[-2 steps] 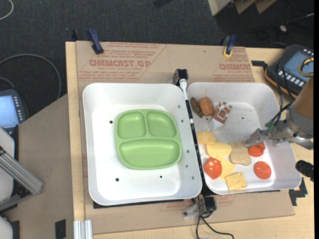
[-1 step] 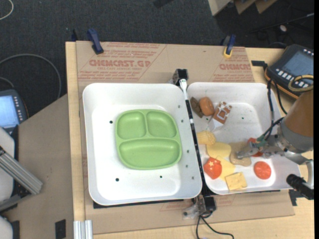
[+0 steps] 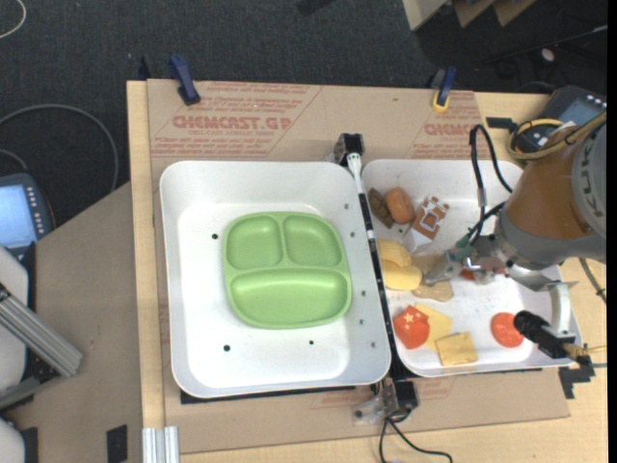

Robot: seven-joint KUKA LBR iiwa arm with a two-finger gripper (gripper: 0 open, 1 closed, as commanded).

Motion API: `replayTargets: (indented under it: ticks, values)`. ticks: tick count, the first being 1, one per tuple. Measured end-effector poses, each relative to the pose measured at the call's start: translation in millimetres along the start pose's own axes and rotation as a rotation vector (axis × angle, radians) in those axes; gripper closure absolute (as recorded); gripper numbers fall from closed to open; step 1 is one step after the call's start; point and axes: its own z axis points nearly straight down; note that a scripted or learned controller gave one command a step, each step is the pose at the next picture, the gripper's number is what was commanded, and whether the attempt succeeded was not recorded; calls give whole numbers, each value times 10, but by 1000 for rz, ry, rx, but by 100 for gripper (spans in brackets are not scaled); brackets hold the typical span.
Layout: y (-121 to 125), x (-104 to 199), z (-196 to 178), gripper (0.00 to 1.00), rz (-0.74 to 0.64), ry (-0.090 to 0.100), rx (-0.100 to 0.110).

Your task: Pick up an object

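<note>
Two white bins (image 3: pixel 183 258), one green divided plate (image 3: pixel 286 268), two red tomatoes (image 3: pixel 412 327)

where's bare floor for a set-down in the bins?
Left bin: a white margin all round the green divided plate, widest along its near and left sides. Right bin: crowded with food toys around the claw; a bare strip lies between the two red pieces.
</note>
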Motion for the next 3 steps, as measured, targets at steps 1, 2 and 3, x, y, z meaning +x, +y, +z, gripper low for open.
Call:
replayTargets:
  ticks: [1, 2, 3]
  values:
    - [909, 378, 13, 0, -3, 5, 0]
    - [1281, 375, 21, 0, 12, 18, 81]
    - [685, 282, 30, 0, 7, 9, 16]
